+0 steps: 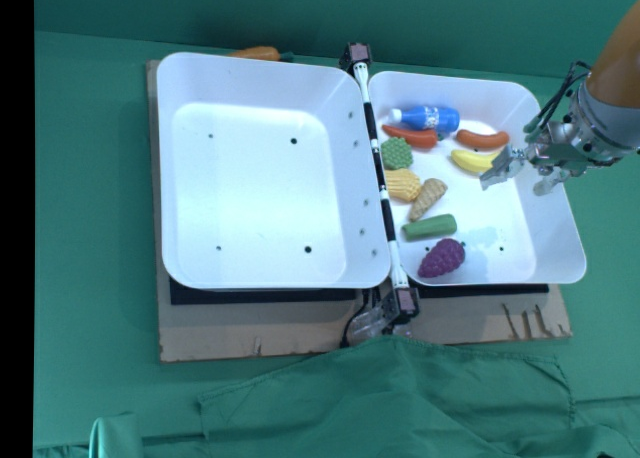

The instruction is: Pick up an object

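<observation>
- The arm (612,96) reaches in from the right, grey with its orange band up near the frame's edge, over the right bin (545,246).
- The gripper (505,168) hangs above the right bin's open floor, just right of the yellow banana (472,160); its fingers look spread a little with nothing between them.
- Toy food crowds the right bin's left half: a blue bottle (428,118) at the top, a red chili (410,135) under it, and a sausage (482,139) to their right.
- Lower down sit a green bumpy fruit (397,153), a yellow corn piece (402,185), a tan cone (427,198), a green cucumber (430,228) and purple grapes (442,258).
- The left bin (180,246) lies beside it, a black-and-white rail (378,176) between the two.
- An orange item (256,53) rests on the desk (90,196) behind the left bin's far rim.
</observation>
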Controlling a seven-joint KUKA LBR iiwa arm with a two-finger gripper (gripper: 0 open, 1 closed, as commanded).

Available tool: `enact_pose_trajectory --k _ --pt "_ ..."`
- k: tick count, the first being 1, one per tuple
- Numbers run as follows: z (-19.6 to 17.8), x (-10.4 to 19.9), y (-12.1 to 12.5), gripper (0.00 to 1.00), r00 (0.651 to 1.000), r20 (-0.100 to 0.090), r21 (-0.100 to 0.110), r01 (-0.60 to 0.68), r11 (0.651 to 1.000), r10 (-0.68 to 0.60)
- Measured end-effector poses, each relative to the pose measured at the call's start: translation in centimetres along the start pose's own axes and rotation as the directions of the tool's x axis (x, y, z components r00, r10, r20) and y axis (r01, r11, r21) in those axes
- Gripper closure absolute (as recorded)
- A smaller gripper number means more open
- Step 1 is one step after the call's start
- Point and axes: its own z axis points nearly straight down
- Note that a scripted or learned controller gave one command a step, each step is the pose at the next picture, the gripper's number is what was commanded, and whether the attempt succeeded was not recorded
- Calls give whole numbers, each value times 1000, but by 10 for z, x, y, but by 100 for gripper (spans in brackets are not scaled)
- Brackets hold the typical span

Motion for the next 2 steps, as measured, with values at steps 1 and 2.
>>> enact_pose_trajectory --k 1,2 --pt "88 56 -4 0 1000 -5 9 5 1000 -5" --pt "107 28 -21 0 1000 -3 -20 -2 1000 2"
